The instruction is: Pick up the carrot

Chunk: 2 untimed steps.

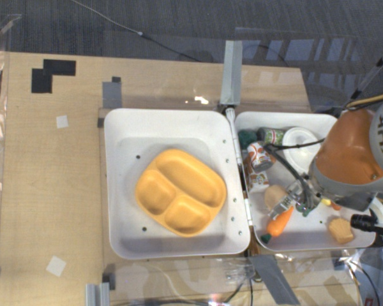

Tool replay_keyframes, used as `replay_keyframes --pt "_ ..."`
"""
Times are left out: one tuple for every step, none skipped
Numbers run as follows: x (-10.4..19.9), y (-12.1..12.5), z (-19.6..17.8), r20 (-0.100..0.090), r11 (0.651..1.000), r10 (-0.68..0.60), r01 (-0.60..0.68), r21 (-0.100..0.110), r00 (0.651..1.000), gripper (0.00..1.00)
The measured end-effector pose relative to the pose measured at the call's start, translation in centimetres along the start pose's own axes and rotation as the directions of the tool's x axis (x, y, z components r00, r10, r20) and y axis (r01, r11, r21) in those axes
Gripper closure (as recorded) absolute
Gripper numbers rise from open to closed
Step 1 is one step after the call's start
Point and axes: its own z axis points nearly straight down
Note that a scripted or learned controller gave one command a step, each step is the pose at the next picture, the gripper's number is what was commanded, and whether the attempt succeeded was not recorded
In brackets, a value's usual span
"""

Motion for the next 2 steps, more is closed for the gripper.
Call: replay_keyframes --pt "5.8 5.6 -8.7 -0.011 0.988 -0.157 0.157 0.003 0.987 1.00" --pt "-0.5 -1.4 -4.4 -0.015 0.994 -0.111 0.112 0.013 0.994 1.00"
